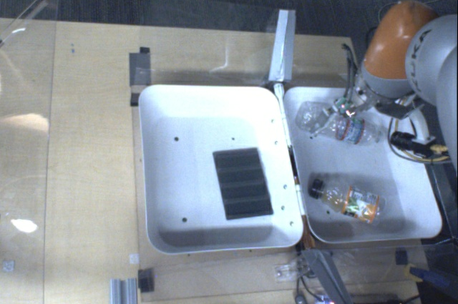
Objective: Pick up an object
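A clear crumpled plastic bottle [320, 121] lies on its side in the back of the right bin [415, 184]. My gripper [348, 108] hangs down over the bottle's right half, at or just above it; the wrist hides how it meets the bottle. A second bottle [348, 201] with a black cap and an orange label lies near that bin's front. A black ribbed rectangular pad [243, 183] lies flat in the middle of the left bin [186, 99].
The arm's orange band [395, 38] and grey wrist overhang the right bin's back right corner, with black cables [411, 141] trailing beside it. A metal divider post [282, 45] stands behind the gap between the bins. Bare wooden bench lies to the left.
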